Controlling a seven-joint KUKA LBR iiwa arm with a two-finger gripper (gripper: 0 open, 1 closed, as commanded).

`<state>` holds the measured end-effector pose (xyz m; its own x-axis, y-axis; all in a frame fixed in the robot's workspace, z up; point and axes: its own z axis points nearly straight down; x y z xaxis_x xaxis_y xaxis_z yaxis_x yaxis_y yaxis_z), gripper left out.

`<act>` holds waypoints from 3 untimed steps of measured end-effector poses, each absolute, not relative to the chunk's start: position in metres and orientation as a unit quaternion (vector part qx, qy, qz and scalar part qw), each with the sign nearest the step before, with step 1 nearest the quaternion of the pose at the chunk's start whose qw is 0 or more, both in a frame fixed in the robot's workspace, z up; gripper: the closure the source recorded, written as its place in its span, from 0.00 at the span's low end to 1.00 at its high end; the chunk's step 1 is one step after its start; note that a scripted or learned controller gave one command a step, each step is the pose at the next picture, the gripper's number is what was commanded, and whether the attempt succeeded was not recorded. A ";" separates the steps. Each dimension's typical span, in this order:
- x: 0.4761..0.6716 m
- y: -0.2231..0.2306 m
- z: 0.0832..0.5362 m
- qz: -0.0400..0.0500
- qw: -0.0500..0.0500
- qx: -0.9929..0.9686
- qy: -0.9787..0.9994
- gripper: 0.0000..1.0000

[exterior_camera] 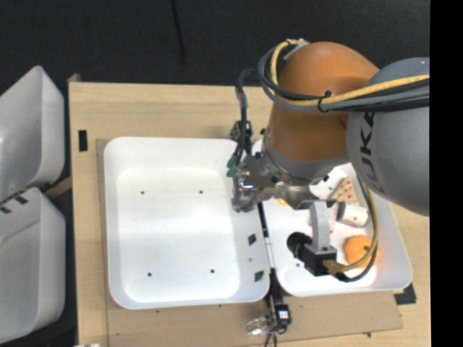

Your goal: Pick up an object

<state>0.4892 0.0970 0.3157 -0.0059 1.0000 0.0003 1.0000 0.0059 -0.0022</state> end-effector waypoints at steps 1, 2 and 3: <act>0.490 0.067 0.369 -0.002 -0.002 -0.707 -0.707 1.00; 0.487 0.062 0.216 0.006 0.004 -0.708 -0.707 1.00; 0.490 0.062 0.248 -0.001 -0.001 -0.706 -0.708 1.00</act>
<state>0.4904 0.0623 0.2484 -0.0018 1.0000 0.0003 1.0000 0.0018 0.0023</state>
